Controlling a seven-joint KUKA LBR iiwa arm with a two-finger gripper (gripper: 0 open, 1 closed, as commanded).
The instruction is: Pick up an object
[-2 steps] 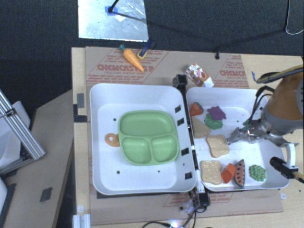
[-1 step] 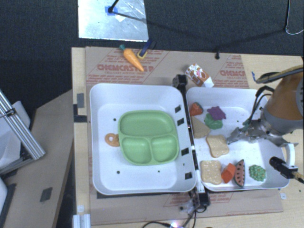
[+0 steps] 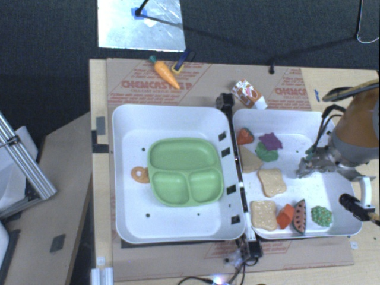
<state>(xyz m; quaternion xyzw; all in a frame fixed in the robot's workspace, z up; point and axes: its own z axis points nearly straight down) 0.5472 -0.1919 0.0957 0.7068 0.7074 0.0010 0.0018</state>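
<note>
My gripper (image 3: 309, 166) hangs low over the right part of the right bin (image 3: 297, 122), below the arm's orange band (image 3: 359, 123). Its dark tip is over bare bin floor, right of a bread slice (image 3: 272, 183) and apart from it. To its left lie purple grapes (image 3: 271, 140), a green leafy piece (image 3: 267, 155), a red strawberry (image 3: 245, 136) and a tan wedge (image 3: 250, 160). Along the bin's front edge sit a second bread slice (image 3: 264, 214), an orange-red piece (image 3: 285, 217), a watermelon slice (image 3: 300, 217) and a green round piece (image 3: 322, 216). I see nothing held by the gripper.
The left bin (image 3: 127, 206) holds a green divided plate (image 3: 184, 171) and a small orange ring (image 3: 140, 174). Behind the bins on the cardboard lie a carrot (image 3: 166, 74) and a small packet (image 3: 248, 94). A metal sheet (image 3: 141, 15) lies farther back.
</note>
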